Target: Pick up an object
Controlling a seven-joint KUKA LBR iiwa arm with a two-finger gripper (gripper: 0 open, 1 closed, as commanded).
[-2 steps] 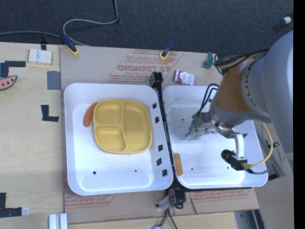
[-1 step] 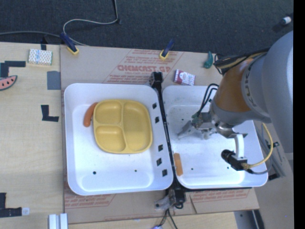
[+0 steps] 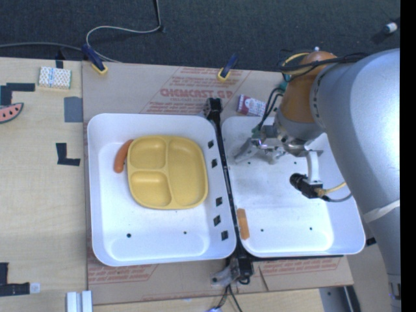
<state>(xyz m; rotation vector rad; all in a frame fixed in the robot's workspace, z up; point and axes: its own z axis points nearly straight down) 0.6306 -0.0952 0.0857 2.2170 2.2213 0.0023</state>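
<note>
My gripper (image 3: 248,151) hangs over the upper left part of the right bin (image 3: 292,239), close to the divider between the bins. I see no object in it. A small orange piece (image 3: 242,224) lies at the right bin's lower left edge, well below the gripper. In the left bin (image 3: 149,249) rests a yellow divided plate (image 3: 168,171), and an orange sausage-shaped item (image 3: 120,156) lies against the plate's left rim.
The grey arm (image 3: 364,122) covers the right bin's far right side, with a black cable end (image 3: 305,185) hanging over the bin floor. A small red-and-white packet (image 3: 249,105) lies on the cardboard behind the right bin. Clamps (image 3: 227,69) hold the cardboard's back edge.
</note>
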